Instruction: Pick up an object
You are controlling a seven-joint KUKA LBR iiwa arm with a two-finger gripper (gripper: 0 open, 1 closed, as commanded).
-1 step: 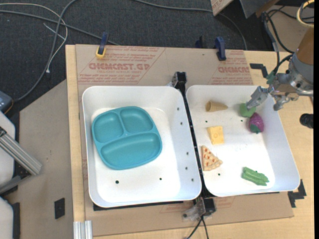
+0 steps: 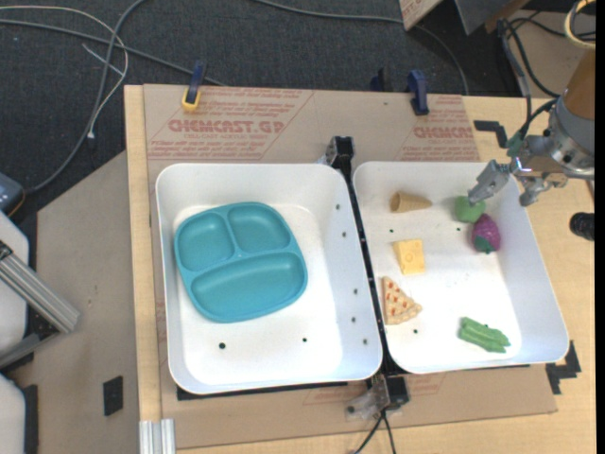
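Camera view: gripper [image 2: 511,183] spread wide, nothing between fingers, hovering over right bin [image 2: 539,282] top edge beside green piece [image 2: 467,209] and purple grape toy [image 2: 486,233]. Pick not yet done; descent, closing, lift remaining.

The right bin [image 2: 539,282] has open floor through its middle, between the cheese [image 2: 410,256] and the purple piece [image 2: 485,233]. Its far right corner is crowded: the gripper [image 2: 511,183] hangs over a green lump [image 2: 469,209] just beside the purple piece. The pizza [image 2: 399,301] lies close to the left wall. The left bin [image 2: 321,197] is mostly taken by the blue tray [image 2: 241,260], with room along its right side.
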